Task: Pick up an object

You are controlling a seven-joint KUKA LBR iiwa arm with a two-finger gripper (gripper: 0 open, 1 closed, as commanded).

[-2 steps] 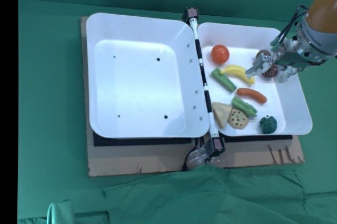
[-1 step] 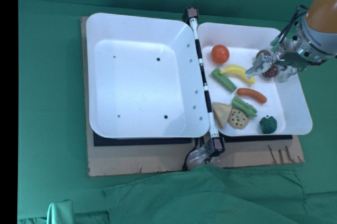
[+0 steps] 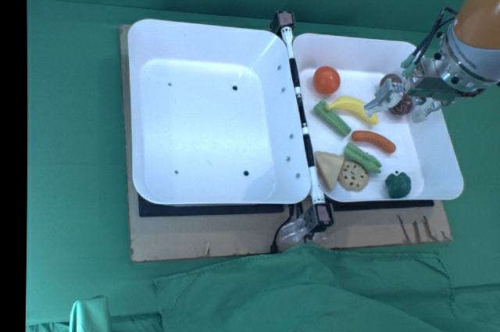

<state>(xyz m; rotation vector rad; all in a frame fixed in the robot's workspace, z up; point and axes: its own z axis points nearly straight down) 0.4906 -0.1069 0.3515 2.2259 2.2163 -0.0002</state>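
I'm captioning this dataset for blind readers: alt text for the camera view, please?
A grey arm's two-finger gripper hovers over the right shallow white bin, which holds a red tomato, yellow banana, orange sausage and green broccoli. The left white bin sits beside it.

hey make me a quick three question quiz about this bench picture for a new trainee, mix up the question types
1. True or false: the banana lies in the left bin.
2. Which toy lies nearest the right bin's front right corner? A) tomato B) sausage C) broccoli
3. Fill in: the gripper hovers over the ___ bin.

Key: 1 false, it lies in the right bin. 2 C. 3 right.
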